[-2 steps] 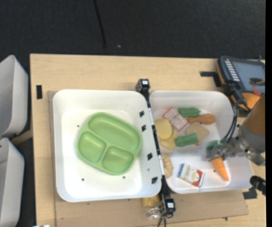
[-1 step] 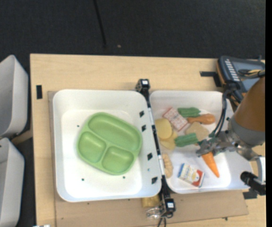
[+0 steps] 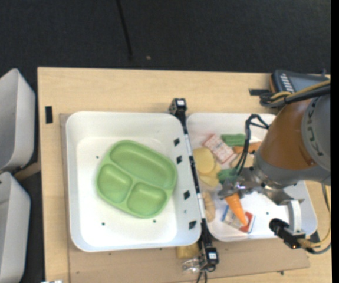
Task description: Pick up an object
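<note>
My gripper (image 3: 230, 188) is low over the middle of the right bin (image 3: 293, 232), at the end of the grey arm with its orange band (image 3: 287, 140). An orange carrot-shaped piece (image 3: 234, 206) lies just below the gripper's tip, touching or nearly touching it. A red, white and blue packet (image 3: 244, 220) lies under the carrot's lower end. To the gripper's left are a yellow round piece (image 3: 203, 158) and a yellowish-green piece (image 3: 209, 176). The arm hides the bin's right half.
A pink and white packet (image 3: 219, 147) and a green piece (image 3: 234, 139) lie at the right bin's back. A beige piece (image 3: 208, 206) rests by the divider. The left bin (image 3: 81, 217) holds a green three-part plate (image 3: 136, 178). A black device (image 3: 296, 82) sits back right.
</note>
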Controlling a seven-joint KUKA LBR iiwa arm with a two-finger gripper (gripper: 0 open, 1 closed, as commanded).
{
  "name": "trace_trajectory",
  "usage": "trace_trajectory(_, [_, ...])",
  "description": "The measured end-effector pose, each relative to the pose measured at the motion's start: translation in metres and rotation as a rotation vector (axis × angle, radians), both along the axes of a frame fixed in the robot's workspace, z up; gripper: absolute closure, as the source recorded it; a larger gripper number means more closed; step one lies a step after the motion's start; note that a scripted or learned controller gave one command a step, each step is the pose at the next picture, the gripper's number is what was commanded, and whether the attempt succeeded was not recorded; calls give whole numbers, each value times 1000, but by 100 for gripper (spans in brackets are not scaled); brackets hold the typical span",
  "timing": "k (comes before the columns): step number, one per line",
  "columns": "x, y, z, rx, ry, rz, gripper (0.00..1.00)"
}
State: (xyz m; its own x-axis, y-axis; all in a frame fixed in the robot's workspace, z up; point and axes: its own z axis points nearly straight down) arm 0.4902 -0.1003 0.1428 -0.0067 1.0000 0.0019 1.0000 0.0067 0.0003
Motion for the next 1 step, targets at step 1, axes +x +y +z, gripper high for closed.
trace_trajectory(1, [9, 78, 99, 0, -11, 5, 100])
